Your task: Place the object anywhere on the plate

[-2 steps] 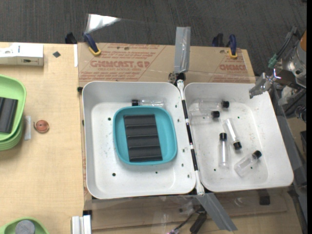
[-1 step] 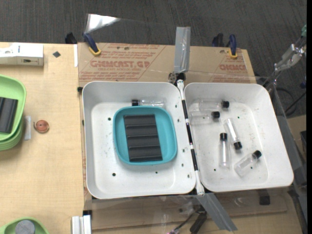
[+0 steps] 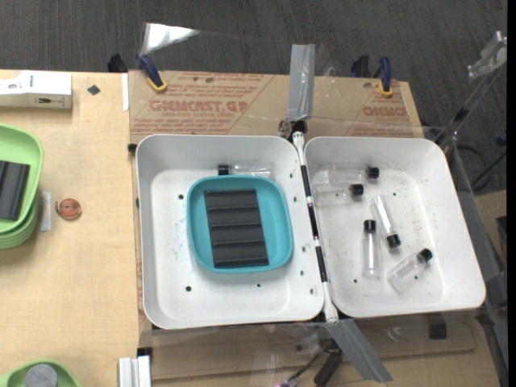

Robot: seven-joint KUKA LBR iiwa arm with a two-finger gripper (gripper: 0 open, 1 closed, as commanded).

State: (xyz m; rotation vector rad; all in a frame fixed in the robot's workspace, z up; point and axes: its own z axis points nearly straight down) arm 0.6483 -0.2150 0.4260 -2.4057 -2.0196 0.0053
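Teal plate [image 3: 239, 224] mid left bin [image 3: 161, 240], one vial [image 3: 242, 170] at its twelve o'clock, more vials [image 3: 379, 224] at three o'clock; gripper state untold.

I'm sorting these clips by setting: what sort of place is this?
Probably a robotics lab bench: two white bins side by side hold a teal plate and clear vials, with a clamped cardboard sheet behind them.

dark grey carpet floor [image 3: 242, 14] beyond a pale wooden bench [image 3: 72, 297] under even light
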